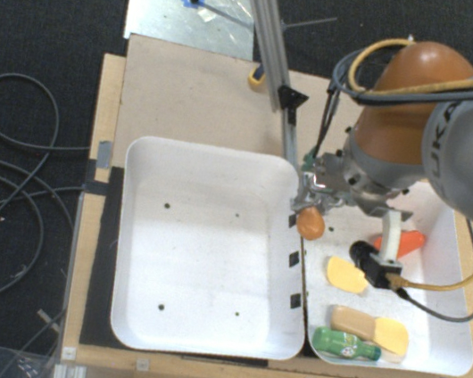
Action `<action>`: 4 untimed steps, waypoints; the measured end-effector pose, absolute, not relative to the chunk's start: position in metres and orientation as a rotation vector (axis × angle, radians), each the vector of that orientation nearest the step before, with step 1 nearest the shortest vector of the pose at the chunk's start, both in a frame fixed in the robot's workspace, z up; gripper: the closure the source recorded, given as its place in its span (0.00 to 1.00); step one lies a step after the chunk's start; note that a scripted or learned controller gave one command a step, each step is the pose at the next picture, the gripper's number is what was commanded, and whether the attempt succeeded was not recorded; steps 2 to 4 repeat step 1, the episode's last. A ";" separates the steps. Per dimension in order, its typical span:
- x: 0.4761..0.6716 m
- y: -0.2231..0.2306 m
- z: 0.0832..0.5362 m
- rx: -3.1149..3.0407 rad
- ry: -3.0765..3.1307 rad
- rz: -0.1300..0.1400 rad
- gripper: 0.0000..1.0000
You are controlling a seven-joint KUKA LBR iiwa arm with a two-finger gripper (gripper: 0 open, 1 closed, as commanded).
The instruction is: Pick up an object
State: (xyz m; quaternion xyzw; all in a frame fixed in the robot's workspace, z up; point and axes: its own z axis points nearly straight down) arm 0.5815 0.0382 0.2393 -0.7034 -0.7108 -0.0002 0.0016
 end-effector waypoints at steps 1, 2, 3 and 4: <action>0.549 0.082 0.234 -2.208 -2.230 0.001 1.00; 0.549 0.082 0.234 -2.208 -2.230 0.001 1.00; 0.549 0.082 0.234 -2.208 -2.230 0.001 1.00; 0.549 0.082 0.234 -2.208 -2.230 0.001 1.00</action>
